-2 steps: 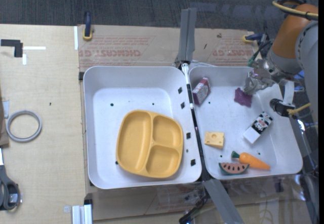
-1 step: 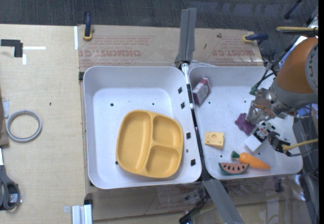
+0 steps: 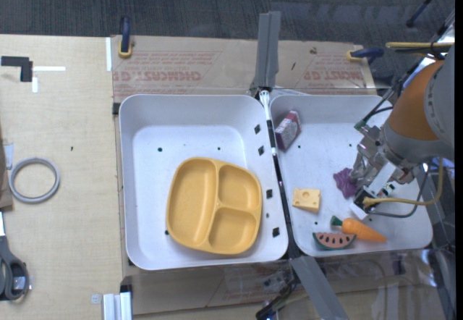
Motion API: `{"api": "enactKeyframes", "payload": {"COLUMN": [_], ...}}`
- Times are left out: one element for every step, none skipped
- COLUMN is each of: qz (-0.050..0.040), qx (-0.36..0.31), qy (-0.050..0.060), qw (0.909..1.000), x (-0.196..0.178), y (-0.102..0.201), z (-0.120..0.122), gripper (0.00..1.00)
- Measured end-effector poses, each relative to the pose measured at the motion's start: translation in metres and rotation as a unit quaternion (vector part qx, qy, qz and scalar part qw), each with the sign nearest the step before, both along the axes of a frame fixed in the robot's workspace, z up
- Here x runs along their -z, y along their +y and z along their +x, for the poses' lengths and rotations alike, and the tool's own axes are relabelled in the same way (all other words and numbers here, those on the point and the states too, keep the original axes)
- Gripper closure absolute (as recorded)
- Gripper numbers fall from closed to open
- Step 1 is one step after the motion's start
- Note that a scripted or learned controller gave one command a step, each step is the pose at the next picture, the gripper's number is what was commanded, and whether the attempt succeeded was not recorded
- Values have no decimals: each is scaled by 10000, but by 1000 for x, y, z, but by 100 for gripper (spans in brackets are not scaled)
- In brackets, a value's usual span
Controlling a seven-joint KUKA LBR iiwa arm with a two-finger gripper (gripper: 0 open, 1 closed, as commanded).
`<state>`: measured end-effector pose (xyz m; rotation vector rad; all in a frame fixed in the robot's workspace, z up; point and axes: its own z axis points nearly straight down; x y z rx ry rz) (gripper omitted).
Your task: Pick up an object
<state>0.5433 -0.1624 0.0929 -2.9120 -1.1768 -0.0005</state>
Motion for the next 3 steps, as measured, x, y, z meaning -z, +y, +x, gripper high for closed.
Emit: {"api": "enactKeyframes", "payload": {"qz": [4,-7,-11], "qx": [901,2362,2778], "qy": [6,2,17], "qw": [9959,9717,9606], "x": [0,1,2], "y": [9,18,-8], "z": [-66,-21,104], "gripper": [0,0,0]}}
